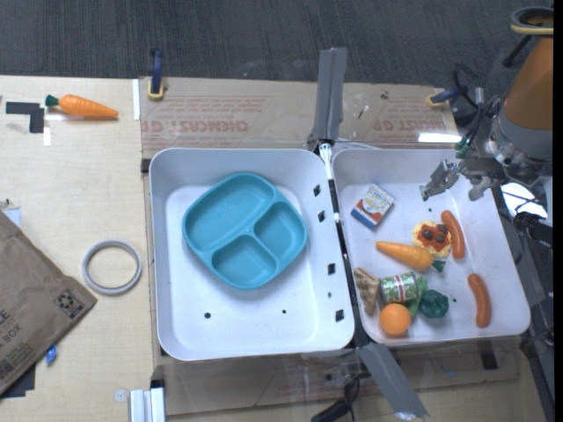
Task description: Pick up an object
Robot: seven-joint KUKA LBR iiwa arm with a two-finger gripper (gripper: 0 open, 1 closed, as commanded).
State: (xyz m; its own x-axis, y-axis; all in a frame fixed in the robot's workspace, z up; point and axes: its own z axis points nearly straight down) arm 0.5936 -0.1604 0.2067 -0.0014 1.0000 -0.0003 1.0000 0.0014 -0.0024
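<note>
bench carrot (81, 106) | tape ring (112, 265) | cardboard box, probably (31, 297)

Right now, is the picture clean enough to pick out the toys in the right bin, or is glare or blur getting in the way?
Camera view: even, soft light and faint shadows; the right bin shows mild glare off its white floor; the carrot and orange ball read sharply; the hand looks slightly soft-edged against the bin's rim.

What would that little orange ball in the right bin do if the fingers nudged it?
The orange ball looks round and smooth, so it would probably roll. The green can and dark green item touching it may block it. It might slip from a pinch.
</note>
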